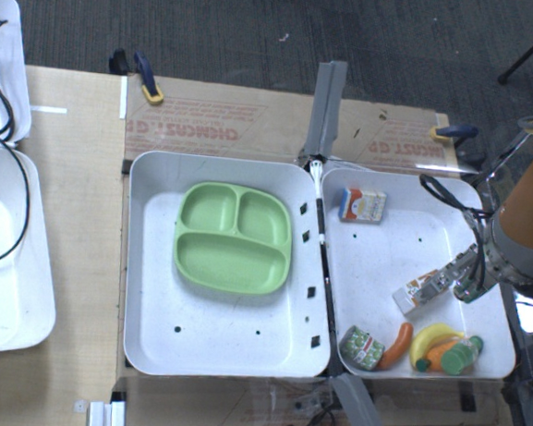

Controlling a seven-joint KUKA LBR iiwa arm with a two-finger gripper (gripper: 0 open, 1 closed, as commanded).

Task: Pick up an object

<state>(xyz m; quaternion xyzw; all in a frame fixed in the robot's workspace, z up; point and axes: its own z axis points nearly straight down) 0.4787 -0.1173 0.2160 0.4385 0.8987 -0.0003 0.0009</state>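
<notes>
- Reaching in from the right, the arm [526, 216] places its gripper [460, 278] low over the right bin [374, 254], at the right end of a small flat carton [419, 291] that lies tilted on the bin floor.
- Gripper state: the tips sit at or over the carton's end, but the view is too small and blurred to tell how far apart they stand or whether the carton lies between them — no hold can be confirmed.
- Step in hand, as a judgement: the approach or closing phase of a pick, with the flat carton as the likely target. The lift is not yet done; the carton rests on the bin floor.
- Next move calls for: closure across the carton's narrow dimension, then a straight vertical lift. A flat carton on a smooth floor may slide or pivot out.
- Other candidates in the right bin: a small box [363, 206] near the far wall, and along the near wall a green packet [360, 346], a carrot-like piece [398, 346], a banana [434, 338] and a green bottle [460, 355], closely clustered.
- The left bin [146, 317] holds a green divided plate [235, 238].
- Legible writing: red lettering on the cardboard [200, 123] behind the bins appears inverted and cannot be read with confidence. Carton and box labels are too small to read.
</notes>
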